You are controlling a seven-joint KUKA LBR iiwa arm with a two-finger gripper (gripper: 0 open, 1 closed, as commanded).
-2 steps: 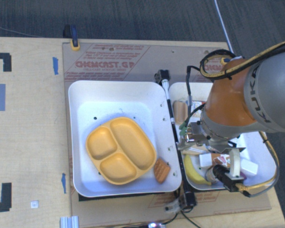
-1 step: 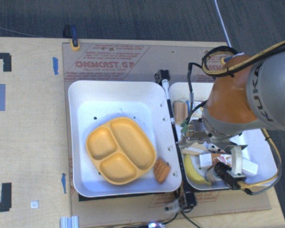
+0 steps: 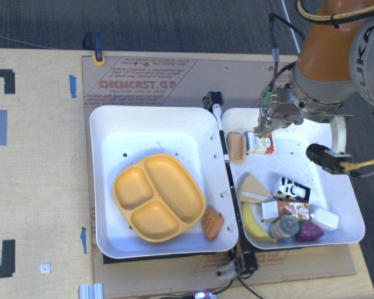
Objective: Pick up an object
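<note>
My gripper (image 3: 266,128) hangs over the far left part of the right bin (image 3: 354,213), under the orange-banded wrist. Directly below it lies a small white carton (image 3: 262,144) with blue and orange print; the gripper's tip overlaps the carton's top edge, and I cannot tell whether they touch. A tan bun (image 3: 236,146) lies just left of the carton against the bin wall. Nearer the front of this bin are a cheese wedge (image 3: 254,189), a banana (image 3: 252,224), a black-and-white packet (image 3: 292,189), a can (image 3: 285,227), a purple fruit (image 3: 310,232) and a white block (image 3: 326,218).
The left bin (image 3: 106,142) holds a yellow divided plate (image 3: 157,195) and a brown pastry (image 3: 212,223) at its front right corner. A black clamp (image 3: 213,99) sits on the divider between the bins. A black and yellow cable fitting (image 3: 327,157) juts over the right bin's far right side.
</note>
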